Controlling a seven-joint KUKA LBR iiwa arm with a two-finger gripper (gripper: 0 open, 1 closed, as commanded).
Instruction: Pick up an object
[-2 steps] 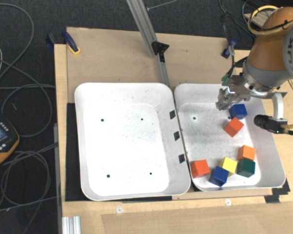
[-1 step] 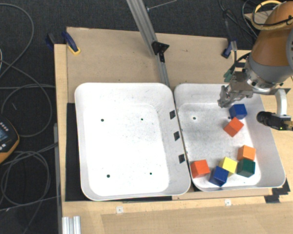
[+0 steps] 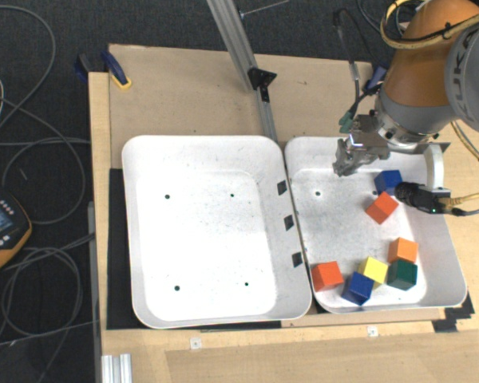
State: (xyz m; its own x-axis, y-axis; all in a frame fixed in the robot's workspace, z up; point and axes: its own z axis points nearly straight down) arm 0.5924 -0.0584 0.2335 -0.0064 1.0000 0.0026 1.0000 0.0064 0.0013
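My gripper [image 3: 345, 166] hangs over the far end of the right bin [image 3: 335, 222], near its back left corner, with nothing seen between its fingers. Several coloured blocks lie in that bin. A blue block [image 3: 388, 181] and an orange block [image 3: 382, 208] sit to the gripper's right. At the near end are an orange block [image 3: 327, 275], a blue block [image 3: 357, 288], a yellow block [image 3: 374, 270], a green block [image 3: 401, 275] and another orange block [image 3: 403, 250].
The left bin [image 3: 203, 230] stands beside the right one, with small black clips [image 3: 288, 222] along the shared rim. A slanted metal pole [image 3: 239, 46] rises behind the bins. Cables and a handheld device [image 3: 0, 226] lie on the floor at left.
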